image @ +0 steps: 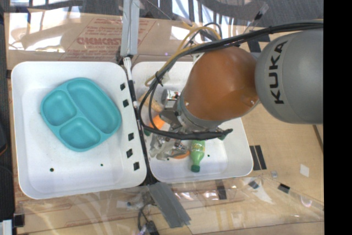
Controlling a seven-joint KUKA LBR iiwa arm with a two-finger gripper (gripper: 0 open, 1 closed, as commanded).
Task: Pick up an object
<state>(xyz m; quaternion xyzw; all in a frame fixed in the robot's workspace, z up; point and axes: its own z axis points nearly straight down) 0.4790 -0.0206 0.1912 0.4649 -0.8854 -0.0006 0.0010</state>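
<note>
The grey arm [289,77] reaches in from the right and its orange band [220,85] bulges over the right bin [239,154], covering most of that bin's floor. The left bin [27,118] lies just beside it, the two walls touching along a line of black clips, and it holds a turquoise plate [81,113] with three compartments, lying flat and turned at a slant near the bin's middle. Under the wrist the gripper [165,143] is down in the near-left part of the right bin, in a tangle of metal parts and cables; whether its jaws are wide, narrow or closed on anything cannot be told, since the wrist hides them from above. A green bottle [196,156] lies on the right bin's floor near the front wall, just right of the gripper; its long axis runs nearly front to back, with the darker cap end pointing toward the front rim and the upper end tucked under the wrist. An orange thing [158,121] peeks out by the gripper, mostly hidden, its shape unclear. A second orange scrap [179,156] sits between the gripper and the bottle, also too covered to name.
</note>
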